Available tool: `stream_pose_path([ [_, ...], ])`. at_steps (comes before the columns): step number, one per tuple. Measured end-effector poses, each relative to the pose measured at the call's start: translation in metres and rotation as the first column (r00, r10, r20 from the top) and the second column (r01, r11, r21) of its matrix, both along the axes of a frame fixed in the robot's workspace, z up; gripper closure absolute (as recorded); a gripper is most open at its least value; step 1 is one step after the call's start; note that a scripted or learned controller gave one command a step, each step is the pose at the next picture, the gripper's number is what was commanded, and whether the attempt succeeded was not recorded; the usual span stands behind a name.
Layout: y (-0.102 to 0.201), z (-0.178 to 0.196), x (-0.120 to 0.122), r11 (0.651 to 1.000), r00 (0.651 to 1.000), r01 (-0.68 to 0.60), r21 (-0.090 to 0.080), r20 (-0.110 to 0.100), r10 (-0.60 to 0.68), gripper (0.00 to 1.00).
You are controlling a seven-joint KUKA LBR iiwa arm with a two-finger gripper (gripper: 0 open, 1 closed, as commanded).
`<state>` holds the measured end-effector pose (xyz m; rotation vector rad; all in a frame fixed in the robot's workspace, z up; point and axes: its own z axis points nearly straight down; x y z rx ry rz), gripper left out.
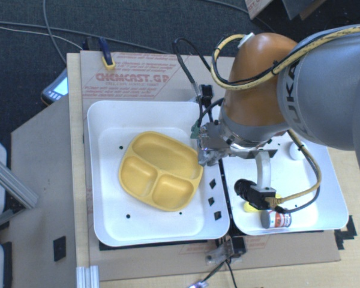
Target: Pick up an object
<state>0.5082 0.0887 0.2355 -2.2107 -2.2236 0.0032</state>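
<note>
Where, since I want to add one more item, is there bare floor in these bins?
Left bin: bare floor along the far wall behind the yellow plate, down its left side, and in the near corner by the divide. Crowded: the gripper sits at the plate's right edge, and the arm overhangs the right bin, with a bottle at its near wall.

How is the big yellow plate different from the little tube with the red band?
The yellow plate is far bigger than the little tube. The plate is yellow all over; the tube is pale with a red band. The plate is flat with three sections; the tube is round and seems to lie sideways. Both lie in white bins, left bin and right bin.
</note>
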Motion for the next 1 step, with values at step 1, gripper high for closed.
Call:
stream_pose_path([
  [1,-0.0032,0.0001,0.0014,1.000,1.000,0.005,-0.002,0.002,-0.005,0.00],
])
